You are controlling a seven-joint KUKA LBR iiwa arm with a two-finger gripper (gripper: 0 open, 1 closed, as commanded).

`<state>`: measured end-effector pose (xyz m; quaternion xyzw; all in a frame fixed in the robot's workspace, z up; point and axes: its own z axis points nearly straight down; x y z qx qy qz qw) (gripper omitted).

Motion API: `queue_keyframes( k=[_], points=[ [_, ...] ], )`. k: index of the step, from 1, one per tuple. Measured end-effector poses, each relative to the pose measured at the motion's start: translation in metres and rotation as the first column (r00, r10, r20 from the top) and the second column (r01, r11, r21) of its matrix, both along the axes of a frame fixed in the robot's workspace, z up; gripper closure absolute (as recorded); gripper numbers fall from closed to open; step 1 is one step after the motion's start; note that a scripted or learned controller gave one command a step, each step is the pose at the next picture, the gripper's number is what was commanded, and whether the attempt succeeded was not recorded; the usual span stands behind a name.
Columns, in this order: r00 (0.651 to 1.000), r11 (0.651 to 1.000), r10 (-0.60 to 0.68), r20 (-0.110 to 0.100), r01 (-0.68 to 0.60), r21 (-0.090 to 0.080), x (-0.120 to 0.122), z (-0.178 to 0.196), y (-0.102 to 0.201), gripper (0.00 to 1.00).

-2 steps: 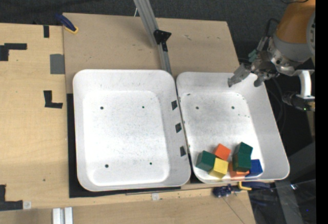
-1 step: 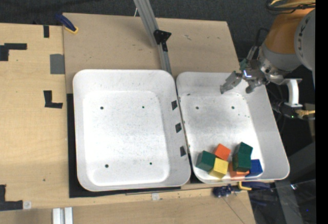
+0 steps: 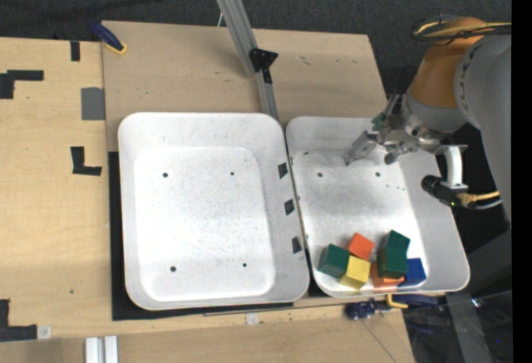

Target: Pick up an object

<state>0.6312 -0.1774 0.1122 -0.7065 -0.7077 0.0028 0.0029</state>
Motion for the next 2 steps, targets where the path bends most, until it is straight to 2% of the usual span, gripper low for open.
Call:
queue_keyframes(
  k=[1, 2],
  points=[
    [1.000, 1.000, 0.000, 0.003, 0.000, -0.001, -0.001, -0.022, 0.001, 0.00],
    [1.000, 1.000, 0.002, 0.006, -0.002, -0.001, 0.000, -0.011, 0.002, 1.00]
  ],
)
